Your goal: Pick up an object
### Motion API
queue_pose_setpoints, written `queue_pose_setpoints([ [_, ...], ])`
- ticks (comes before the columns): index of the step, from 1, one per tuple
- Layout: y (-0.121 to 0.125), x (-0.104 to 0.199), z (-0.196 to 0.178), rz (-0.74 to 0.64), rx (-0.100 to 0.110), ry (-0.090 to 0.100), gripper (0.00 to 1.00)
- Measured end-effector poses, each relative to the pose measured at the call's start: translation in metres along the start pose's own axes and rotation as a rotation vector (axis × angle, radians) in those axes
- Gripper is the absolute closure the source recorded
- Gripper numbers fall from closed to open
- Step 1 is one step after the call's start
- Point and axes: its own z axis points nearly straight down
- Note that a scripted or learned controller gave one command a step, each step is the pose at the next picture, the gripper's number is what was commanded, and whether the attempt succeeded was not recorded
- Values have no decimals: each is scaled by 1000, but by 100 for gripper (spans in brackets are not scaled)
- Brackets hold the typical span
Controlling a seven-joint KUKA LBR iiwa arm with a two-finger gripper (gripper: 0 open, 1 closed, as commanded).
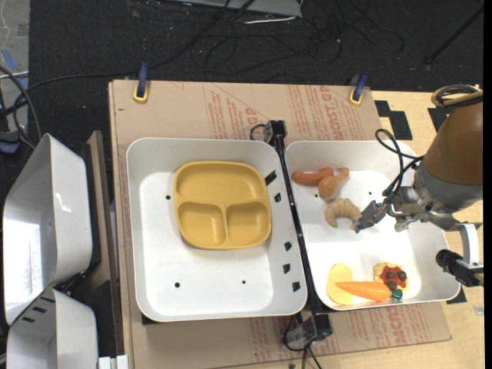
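The right bin holds several toy foods. A beige curled piece lies near the bin's middle, with an orange sausage-like piece and a small orange lump behind it. At the front lie an orange carrot on a yellow round slice and a small pizza-like piece. My gripper hangs over the right bin just right of the beige piece, its dark fingers pointing left toward it. Nothing shows between them.
The left bin holds a yellow three-compartment plate. A black divider runs between the bins. The arm's orange band and cables occupy the right bin's far right side. A white container stands left of the bench.
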Motion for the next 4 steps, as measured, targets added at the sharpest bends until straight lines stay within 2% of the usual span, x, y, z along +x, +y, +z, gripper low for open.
queue_pose_setpoints([
  [1, -10, -5, 53, 1, 0, -1, 0],
  [2, -11, -4, 70, 0, -4, -1, 0],
  [3, -10, -4, 59, 1, -7, -2, 100],
  [4, -8, 7, 6, -5, -12, -3, 100],
])
